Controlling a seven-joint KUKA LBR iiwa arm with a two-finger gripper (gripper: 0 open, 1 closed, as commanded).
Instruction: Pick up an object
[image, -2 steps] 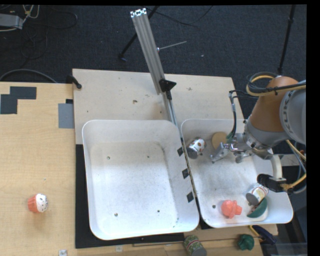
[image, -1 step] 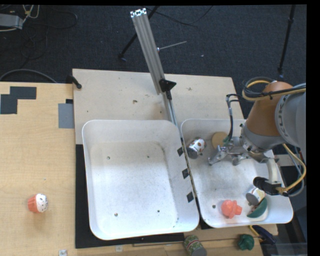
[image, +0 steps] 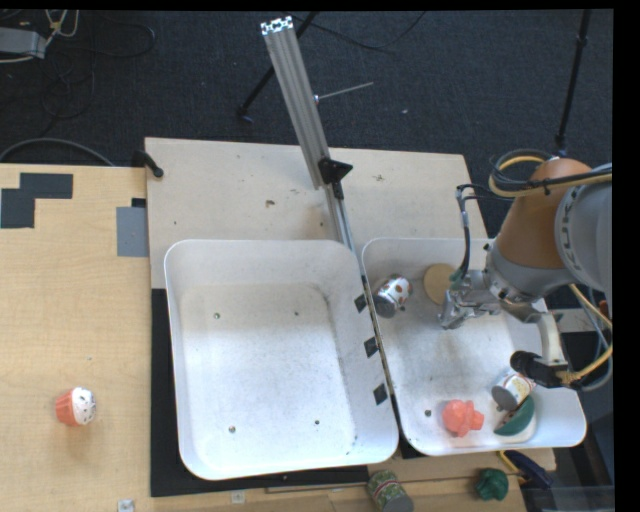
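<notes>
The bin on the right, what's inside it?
In the right bin: a silver-and-red toy, a tan disc, a pink lump, a green piece, and the hand. The arm covers part.

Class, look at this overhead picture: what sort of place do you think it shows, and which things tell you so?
Probably a robotics lab test bench: a grey and orange robot arm reaches into one of two white bins, small toys such as a pink one lie about, and cables trail on dark carpet.
</notes>
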